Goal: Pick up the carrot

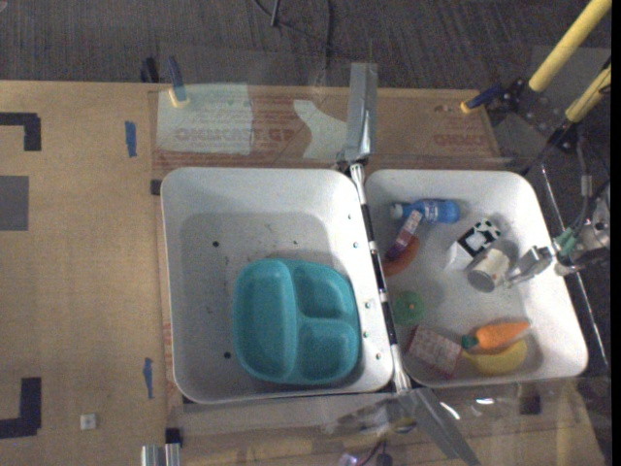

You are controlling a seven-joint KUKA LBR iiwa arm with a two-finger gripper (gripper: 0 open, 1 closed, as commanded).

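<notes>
Carrot (pixel 502 334) lies atop the banana (pixel 497 357) at the right bin's (pixel 558 260) near edge, so we should bring the gripper (pixel 524 266), whose state we cannot tell, straight down across its width.

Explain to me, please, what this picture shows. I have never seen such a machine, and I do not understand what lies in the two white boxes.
One camera looks down from above on a wooden bench. Two shallow white bins stand side by side. The left bin holds a teal plastic plate with three compartments. The right bin holds small toys: an orange carrot lying against a yellow banana, a blue bottle, a green round piece and some others. The metal part at the right bin's edge is the robot arm's gripper, which reaches in from the right. It holds nothing; the carrot lies apart from it.
</notes>
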